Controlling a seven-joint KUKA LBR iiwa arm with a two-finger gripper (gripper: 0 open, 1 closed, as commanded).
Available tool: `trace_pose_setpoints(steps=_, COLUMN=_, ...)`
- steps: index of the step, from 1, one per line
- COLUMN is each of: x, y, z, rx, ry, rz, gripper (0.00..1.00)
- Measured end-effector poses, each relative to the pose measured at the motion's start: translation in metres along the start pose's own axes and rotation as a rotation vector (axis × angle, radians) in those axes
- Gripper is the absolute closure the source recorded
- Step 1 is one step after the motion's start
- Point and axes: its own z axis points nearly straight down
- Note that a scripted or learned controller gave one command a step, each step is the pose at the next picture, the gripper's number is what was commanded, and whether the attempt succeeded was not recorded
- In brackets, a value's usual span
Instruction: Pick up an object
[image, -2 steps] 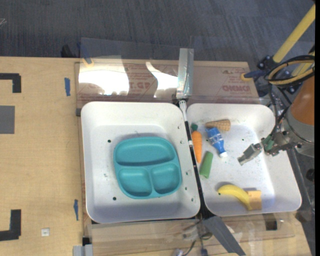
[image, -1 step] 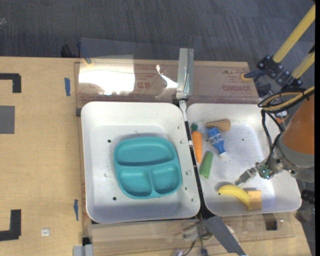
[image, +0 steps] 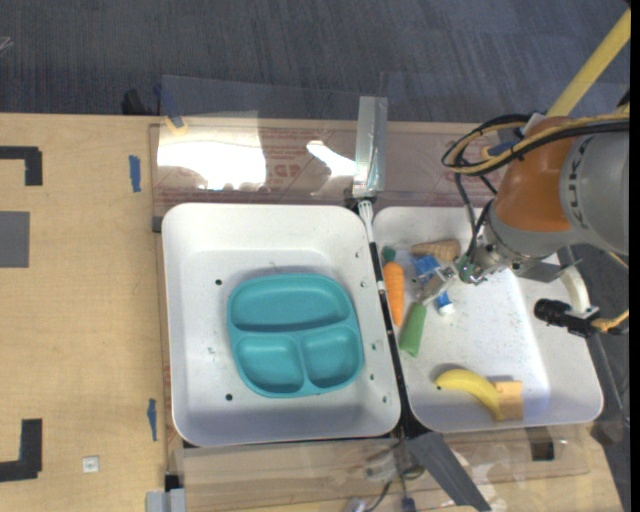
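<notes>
Grey arm (image: 590, 190) low, tool (image: 468, 270) downward

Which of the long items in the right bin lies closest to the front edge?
The yellow banana. The orange carrot and the green piece lie farther back, beside the divider.

No readable text or labels.

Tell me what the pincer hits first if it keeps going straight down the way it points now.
Probably the small blue and white object just under the pincer in the right bin, beside the carrot. Depth is hard to judge from this slanted view, so it could instead miss it and land on the bin floor.
</notes>
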Motion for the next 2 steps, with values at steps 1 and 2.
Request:
trace_pose_setpoints(steps=1, x=-0.001, y=0.001, z=-0.012, rx=-0.004, ry=-0.002, rz=0.000, gripper=1.00)
trace_pose_setpoints(steps=2, x=0.038, y=0.085, z=-0.099, rx=0.005, ry=0.006, rz=0.116, gripper=1.00)
